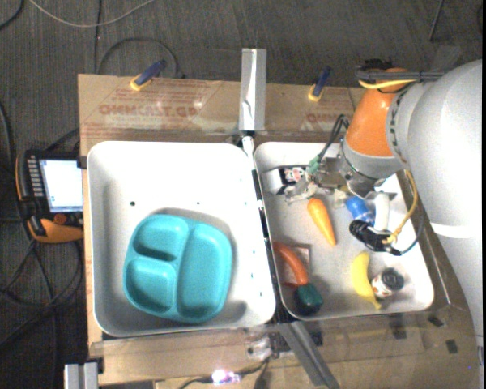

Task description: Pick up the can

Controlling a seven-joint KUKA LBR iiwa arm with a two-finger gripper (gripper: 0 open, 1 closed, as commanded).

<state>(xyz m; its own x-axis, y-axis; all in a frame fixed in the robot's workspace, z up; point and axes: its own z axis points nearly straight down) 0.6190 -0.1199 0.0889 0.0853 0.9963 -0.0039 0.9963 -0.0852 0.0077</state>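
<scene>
Arm over right bin. Gripper at far-left corner; grip state: cannot tell. Can sits near-right, touching banana. Suggest descending upright, clear of the banana.

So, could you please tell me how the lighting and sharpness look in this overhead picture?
In the camera view, light is even; the left bin shows soft shadow under the teal tray. The near arm is overexposed white and blurred. Small items around the carrot in the right bin look soft and hard to identify.
</scene>
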